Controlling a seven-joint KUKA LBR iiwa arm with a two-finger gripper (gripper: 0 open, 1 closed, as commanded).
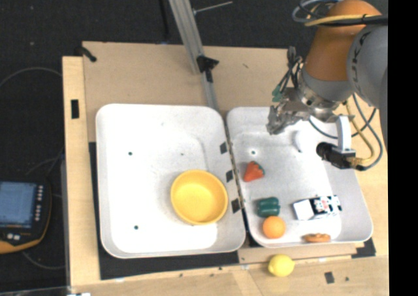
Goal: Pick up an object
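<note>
Above the right bin's far end hang the jaws, their state I cannot tell, well apart from the red piece, green block and orange ball, likely poised to descend.

A lemon is seen on the bench, well below the claw; a pendant is set far to its left.
</note>
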